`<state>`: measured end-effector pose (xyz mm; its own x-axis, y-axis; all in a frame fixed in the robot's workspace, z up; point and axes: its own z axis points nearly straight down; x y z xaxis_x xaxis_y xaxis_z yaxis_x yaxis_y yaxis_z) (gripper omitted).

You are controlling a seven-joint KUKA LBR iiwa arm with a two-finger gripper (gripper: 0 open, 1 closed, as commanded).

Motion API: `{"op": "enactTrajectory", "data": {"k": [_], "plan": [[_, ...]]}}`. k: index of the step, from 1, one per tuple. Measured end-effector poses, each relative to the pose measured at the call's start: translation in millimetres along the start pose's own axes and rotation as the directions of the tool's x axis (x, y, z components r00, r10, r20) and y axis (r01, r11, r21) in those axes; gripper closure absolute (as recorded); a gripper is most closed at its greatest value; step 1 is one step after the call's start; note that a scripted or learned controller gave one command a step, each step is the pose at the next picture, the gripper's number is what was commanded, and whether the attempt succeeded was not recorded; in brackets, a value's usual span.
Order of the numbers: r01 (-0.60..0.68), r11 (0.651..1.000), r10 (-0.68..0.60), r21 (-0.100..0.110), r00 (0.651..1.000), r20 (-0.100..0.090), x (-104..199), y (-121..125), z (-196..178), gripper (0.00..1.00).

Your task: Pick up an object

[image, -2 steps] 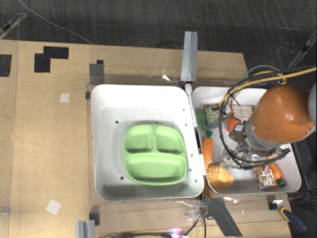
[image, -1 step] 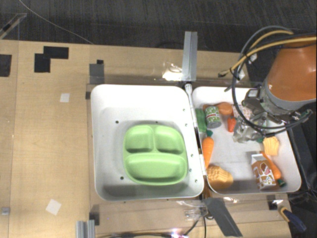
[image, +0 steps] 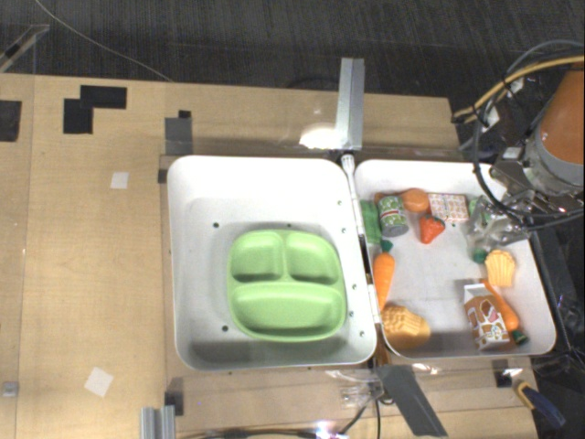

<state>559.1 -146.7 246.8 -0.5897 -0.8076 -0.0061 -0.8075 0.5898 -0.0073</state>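
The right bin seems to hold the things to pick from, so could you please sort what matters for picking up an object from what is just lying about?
For the job:
- gripper
- right bin, with toy carrot, small can, strawberry, corn cob, snack box

Lying about:
- left bin
- green divided plate

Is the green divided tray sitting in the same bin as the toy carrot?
No: the green tray lies in the left bin, while the carrot lies in the right bin.
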Motion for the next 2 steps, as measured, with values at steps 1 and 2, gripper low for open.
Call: {"op": "enactTrajectory", "data": {"k": [1,2], "plan": [[-0.137,0.991,0.137,0.000,0.991,0.000,-1,-87,1,1.00],[0.108,0.994,-0.108,0.003,0.994,0.002,-18,-123,-16,1.00]]}}
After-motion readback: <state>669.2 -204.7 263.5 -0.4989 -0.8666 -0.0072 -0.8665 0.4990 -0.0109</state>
